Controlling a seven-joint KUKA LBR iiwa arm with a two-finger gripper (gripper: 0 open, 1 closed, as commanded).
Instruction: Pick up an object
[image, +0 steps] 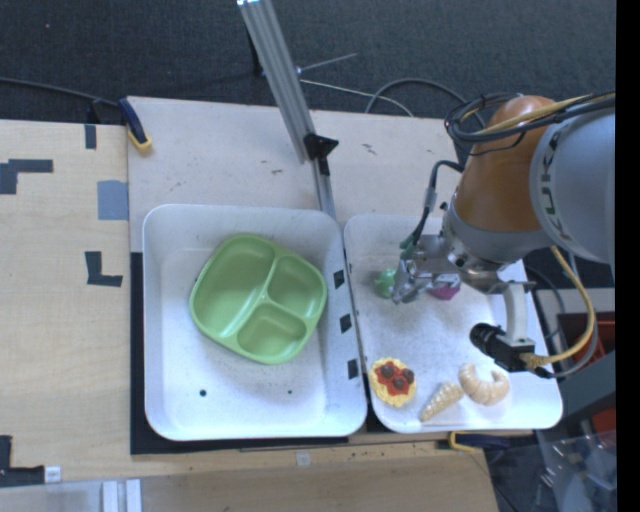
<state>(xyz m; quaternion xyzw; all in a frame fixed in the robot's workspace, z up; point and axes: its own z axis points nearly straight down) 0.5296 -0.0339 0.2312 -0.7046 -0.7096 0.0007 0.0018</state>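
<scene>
A grey and orange robot arm (520, 190) reaches into the right bin (440, 345), its gripper (408, 285) low over a small green object (386, 283) with a purple piece (446, 290) beside it; whether the jaws are spread or closed cannot be told. A tart (393, 381), cone (440, 402) and croissant (483, 384) lie near the front edge. A green divided plate (258, 298) sits in the left bin (175, 380).

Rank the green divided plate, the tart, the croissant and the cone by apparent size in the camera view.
1. Green divided plate, by far the largest.
2. Croissant and tart: look about alike, so no ranking between them.
3. Cone, the slimmest, though the margin is small.
</scene>
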